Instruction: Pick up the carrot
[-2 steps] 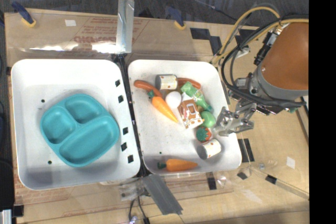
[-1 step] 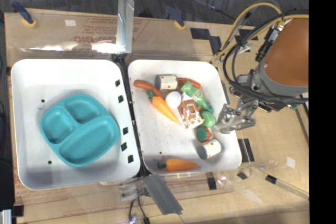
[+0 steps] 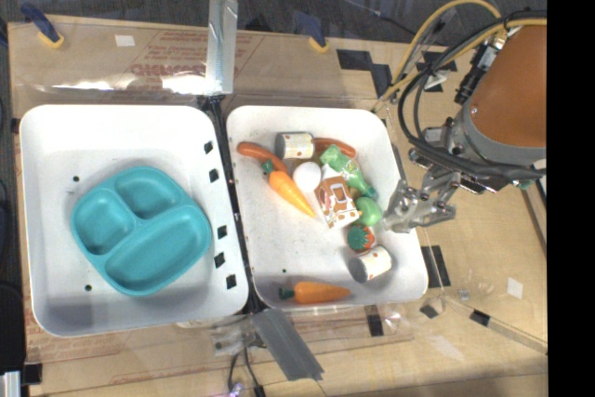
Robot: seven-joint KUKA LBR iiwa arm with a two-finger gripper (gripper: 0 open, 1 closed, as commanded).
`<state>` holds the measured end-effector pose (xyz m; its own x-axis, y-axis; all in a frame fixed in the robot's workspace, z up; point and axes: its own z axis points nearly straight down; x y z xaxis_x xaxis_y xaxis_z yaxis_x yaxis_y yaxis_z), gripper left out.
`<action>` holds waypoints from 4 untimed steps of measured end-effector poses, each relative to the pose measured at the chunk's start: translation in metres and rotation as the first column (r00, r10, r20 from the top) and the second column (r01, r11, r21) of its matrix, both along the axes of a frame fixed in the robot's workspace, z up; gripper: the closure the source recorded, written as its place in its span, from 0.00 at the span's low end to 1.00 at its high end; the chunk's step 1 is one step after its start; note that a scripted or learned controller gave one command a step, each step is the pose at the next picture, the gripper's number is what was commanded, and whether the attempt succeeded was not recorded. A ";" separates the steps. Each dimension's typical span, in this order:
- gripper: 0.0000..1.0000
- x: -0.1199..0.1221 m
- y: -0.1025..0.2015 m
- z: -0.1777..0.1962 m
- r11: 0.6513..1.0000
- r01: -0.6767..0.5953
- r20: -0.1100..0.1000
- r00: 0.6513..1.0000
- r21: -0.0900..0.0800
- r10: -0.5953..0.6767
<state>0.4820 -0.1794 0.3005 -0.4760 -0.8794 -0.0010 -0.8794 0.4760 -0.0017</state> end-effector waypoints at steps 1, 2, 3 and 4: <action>1.00 0.001 0.001 0.010 1.000 -0.005 0.001 1.000 0.000 0.005; 1.00 0.003 0.002 0.020 1.000 -0.010 0.003 1.000 -0.001 0.010; 1.00 0.004 0.003 0.031 1.000 -0.014 0.005 1.000 -0.001 0.014; 1.00 0.005 0.003 0.041 1.000 -0.018 0.008 1.000 -0.002 0.018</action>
